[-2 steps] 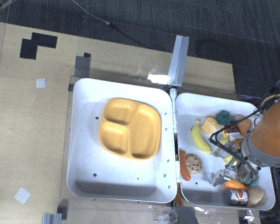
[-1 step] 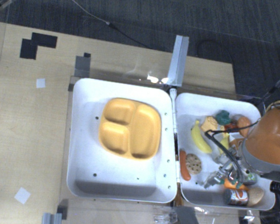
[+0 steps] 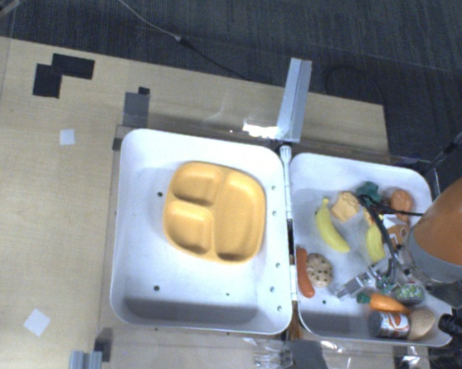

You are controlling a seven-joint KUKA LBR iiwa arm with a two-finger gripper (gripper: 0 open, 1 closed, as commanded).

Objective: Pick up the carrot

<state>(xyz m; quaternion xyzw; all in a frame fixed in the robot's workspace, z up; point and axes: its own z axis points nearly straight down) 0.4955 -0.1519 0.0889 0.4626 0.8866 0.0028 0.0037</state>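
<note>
**Operator:** Gripper status?

**Arm:** Gripper [image 3: 369, 282] is low in my right bin [image 3: 345, 173], near its near-right corner. My orange band [image 3: 456, 224] and grey wrist cover most of it. One metal finger [image 3: 352, 285] shows, angled toward the left. The other is lost among dark cables and clutter, so I cannot tell whether my fingers are spread or closed, nor whether anything sits between them.

**Operator:** Carrot location?

**Arm:** The carrot [image 3: 385, 304] lies flat on the bin floor, just on the near side of my gripper. Its long axis runs roughly left to right. The left end is close beside the visible finger; contact cannot be confirmed. Which end is the tip is too small to make out.

**Operator:** Surrounding items?

**Arm:** A can [image 3: 389, 324] lies just near of the carrot, with a pale rounded item [image 3: 421, 323] to its right. A banana [image 3: 331, 225], a cookie [image 3: 318, 269] and a red sausage [image 3: 305, 272] lie to the left. A green-patterned object [image 3: 408, 290] at my wrist is partly hidden and unidentifiable. The left bin [image 3: 130, 292] holds a yellow divided tray [image 3: 215, 211].
</note>
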